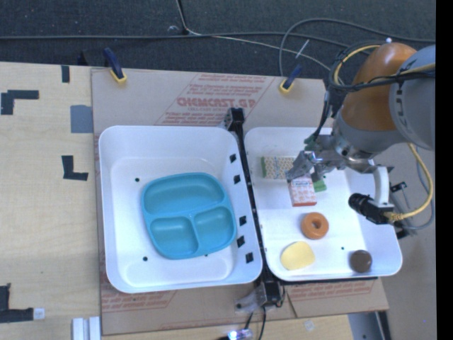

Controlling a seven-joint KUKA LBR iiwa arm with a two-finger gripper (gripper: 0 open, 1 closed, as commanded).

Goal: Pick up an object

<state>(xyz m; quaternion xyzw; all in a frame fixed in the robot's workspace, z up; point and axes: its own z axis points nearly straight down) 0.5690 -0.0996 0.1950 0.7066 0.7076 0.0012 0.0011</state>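
Note:
My gripper [311, 167] hangs low over the back of the right bin [382, 257], above a small red and white packet [303, 192] that lies just under its tip. A green patterned packet [274, 166] lies to the left of the gripper, near the bin divider. Toward the front sit an orange donut [314, 225], a yellow lemon-shaped piece [297, 256] and a small brown ball [361, 261]. The gripper's fingers are hidden among the wrist hardware.
The left bin [113, 154] holds a blue divided plate [188, 214]. Black clips run along the divider between the bins [244, 190]. Cables loop behind the arm at the upper right. Cardboard lies under both bins.

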